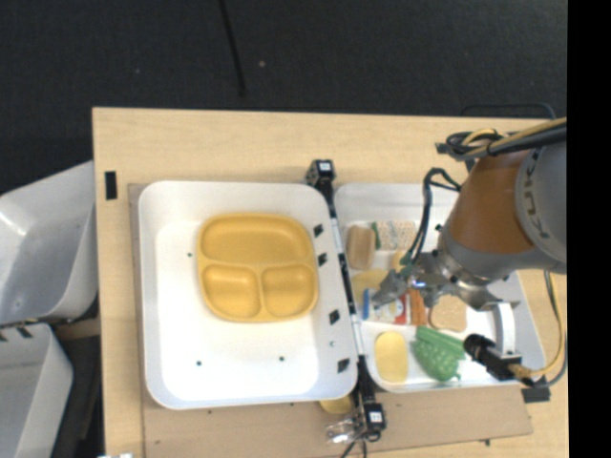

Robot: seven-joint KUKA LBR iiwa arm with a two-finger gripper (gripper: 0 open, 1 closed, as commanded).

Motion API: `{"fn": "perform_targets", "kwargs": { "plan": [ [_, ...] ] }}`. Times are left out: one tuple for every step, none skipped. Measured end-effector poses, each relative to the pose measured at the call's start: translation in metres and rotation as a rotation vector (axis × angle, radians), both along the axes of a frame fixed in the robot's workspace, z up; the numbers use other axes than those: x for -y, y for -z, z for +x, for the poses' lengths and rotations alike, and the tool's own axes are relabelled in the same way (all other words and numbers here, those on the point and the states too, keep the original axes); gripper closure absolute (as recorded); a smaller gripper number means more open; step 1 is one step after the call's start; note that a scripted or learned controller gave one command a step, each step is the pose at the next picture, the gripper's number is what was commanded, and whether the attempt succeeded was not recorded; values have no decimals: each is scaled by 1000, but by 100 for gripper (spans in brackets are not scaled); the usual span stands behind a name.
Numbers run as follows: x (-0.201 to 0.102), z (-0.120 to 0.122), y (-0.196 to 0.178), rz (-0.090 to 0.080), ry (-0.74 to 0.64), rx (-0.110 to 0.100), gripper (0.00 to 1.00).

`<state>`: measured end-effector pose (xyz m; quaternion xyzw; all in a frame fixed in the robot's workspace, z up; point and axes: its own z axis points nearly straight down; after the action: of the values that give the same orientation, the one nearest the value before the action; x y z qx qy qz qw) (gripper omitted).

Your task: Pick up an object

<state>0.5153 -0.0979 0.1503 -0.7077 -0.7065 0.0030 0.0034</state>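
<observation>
Shallow white plastic left bin (pixel 162 351) on a light wooden bench (pixel 210 141), yellow three-compartment plastic tray (pixel 256 265) lying flat near the bin's middle, row of small black clips (pixel 334 284) along the bin's right rim

Right bin (pixel 382 196): green toy (pixel 437 353), yellow block (pixel 390 355), tan piece (pixel 360 247).

Partial letters "KU" on the arm (pixel 542 198), otherwise nothing legible.
</observation>
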Motion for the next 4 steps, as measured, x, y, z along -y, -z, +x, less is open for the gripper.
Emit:
{"fn": "perform_targets", "kwargs": {
  "plan": [
    [2,-28,55,0,0,3,0],
    [4,-26,44,-2,9,5,100],
    [-79,-7,-53,1,-11,14,100],
    [-111,36,-228,-2,-8,24,100]
  ]
}}
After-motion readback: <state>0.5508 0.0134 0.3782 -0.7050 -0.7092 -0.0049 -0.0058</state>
